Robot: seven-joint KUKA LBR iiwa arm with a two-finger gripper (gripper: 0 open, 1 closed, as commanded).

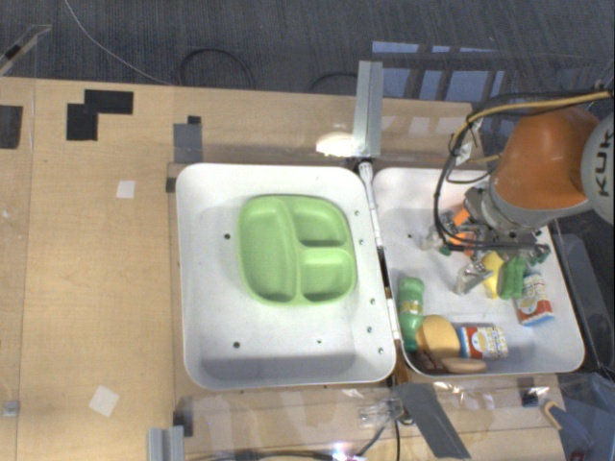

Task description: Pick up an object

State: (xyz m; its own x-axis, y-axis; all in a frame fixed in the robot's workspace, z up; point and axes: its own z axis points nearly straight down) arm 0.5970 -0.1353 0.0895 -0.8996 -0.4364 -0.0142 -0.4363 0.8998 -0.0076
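A cluster of small toy foods — a yellow piece [493, 275] and a green piece [512, 279] — is seen at three o'clock in the right bin [567, 353], beneath the hand [492, 257]. They are judged light, rigid and slippery — best pinched across narrow sides. Whether anything is held cannot be told.

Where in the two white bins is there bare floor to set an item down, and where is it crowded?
Left bin: bare floor rings the green divided tray, widest along its left and near edges. Right bin: a bare strip by the far-left corner. Its near half is crowded: green bottle, can, small packets, and the gripper above.
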